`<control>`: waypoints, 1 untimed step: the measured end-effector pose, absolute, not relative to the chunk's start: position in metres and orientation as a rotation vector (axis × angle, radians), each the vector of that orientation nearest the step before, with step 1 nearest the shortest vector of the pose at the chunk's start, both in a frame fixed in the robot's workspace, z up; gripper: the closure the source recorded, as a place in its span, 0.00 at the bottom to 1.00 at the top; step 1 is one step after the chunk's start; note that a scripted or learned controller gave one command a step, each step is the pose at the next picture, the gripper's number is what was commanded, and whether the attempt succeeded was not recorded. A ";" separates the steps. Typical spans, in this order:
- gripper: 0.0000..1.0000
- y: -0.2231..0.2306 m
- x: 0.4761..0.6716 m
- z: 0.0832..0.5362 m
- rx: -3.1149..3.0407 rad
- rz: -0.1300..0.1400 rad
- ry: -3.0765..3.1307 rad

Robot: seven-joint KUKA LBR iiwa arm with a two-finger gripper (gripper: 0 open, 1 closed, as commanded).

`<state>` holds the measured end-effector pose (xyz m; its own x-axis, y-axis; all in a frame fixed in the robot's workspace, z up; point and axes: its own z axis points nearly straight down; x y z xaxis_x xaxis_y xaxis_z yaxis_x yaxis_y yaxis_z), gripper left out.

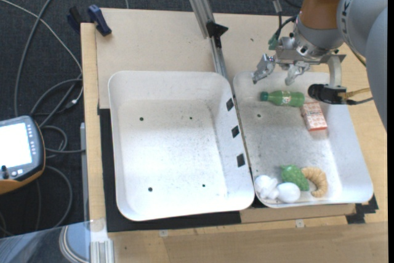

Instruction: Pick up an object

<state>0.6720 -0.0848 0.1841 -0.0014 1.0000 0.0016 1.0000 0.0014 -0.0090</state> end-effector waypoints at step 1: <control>0.00 -0.083 0.674 0.121 -2.214 0.009 -2.218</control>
